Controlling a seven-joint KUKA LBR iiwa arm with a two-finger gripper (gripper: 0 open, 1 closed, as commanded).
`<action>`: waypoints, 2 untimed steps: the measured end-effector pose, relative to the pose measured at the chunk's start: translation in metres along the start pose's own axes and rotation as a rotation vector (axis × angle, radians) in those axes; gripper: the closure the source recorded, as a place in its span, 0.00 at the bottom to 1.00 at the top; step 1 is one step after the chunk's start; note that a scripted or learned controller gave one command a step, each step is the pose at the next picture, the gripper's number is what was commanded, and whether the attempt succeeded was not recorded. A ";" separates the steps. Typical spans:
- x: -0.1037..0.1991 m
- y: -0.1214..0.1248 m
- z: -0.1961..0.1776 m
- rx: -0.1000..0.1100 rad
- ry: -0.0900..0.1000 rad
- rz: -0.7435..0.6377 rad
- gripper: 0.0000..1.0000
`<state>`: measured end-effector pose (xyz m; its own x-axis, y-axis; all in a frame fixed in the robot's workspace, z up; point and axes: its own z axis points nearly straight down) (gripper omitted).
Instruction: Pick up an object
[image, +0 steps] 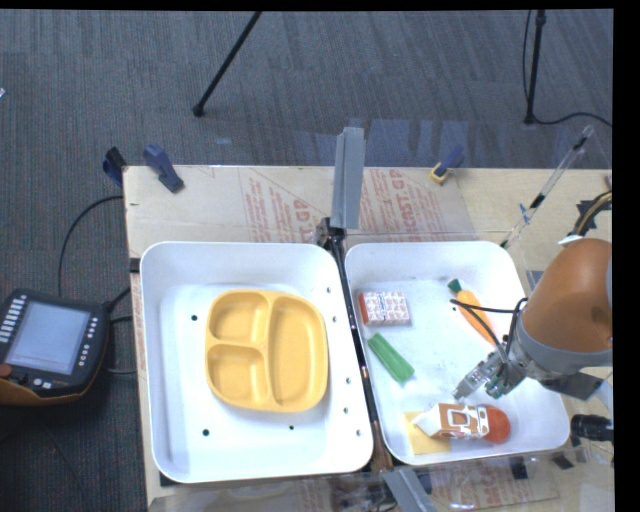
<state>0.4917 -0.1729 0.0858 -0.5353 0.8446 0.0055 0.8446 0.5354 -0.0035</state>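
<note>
My gripper (484, 381) hangs low over the right bin (500, 258), near its front right part, under the orange-banded wrist. Just in front of it lies a small white and orange carton (455, 422) on its side, with a red round object (497, 427) touching its right end and a flat yellow slice (424, 438) under its left end. A green stick (391, 358) lies to the left of the gripper. An orange carrot with a green tip (470, 306) lies behind it. A pink and white packet (385, 307) sits at the bin's left.
The left bin (165, 300) holds a yellow divided plate (267, 350). A grey post (348, 185) rises behind the seam between the bins. A handheld pendant (48, 345) lies off the bench at the left. Clamps sit along the back edge.
</note>
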 end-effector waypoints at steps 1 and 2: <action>0.024 0.038 -0.061 -0.005 -0.005 -0.096 1.00; -0.025 0.074 -0.075 -0.002 -0.003 -0.211 1.00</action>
<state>0.5679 -0.1546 0.1608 -0.7002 0.7140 0.0027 0.7140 0.7002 -0.0005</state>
